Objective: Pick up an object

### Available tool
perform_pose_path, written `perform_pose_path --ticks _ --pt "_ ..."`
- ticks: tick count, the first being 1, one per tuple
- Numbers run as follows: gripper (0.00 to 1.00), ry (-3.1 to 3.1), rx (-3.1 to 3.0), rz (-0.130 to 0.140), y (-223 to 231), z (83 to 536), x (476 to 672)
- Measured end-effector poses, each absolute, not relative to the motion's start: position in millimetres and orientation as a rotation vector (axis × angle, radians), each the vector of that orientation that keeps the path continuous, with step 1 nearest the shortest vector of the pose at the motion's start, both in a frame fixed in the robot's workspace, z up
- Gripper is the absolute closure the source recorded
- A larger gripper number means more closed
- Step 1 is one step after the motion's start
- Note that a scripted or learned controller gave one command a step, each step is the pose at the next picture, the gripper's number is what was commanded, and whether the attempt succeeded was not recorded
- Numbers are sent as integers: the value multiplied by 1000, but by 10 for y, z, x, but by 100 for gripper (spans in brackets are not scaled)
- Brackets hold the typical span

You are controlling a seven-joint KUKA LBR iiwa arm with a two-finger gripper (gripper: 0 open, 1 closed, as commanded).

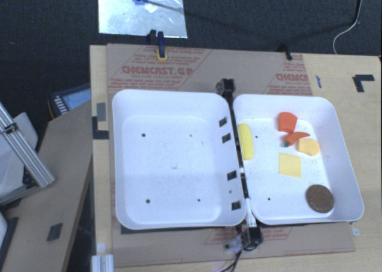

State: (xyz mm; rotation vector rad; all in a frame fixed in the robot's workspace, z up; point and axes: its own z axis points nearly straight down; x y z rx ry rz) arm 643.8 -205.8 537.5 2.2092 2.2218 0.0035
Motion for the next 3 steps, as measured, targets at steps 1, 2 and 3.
perform_pose_path --ticks 1,2,3 --pt "100 2224 2211 2 -2056 5354 6696" --pt "100 2227 2211 2 -2055 5355 6687" --pt "100 2227 2211 2 -2054 5355 6687"
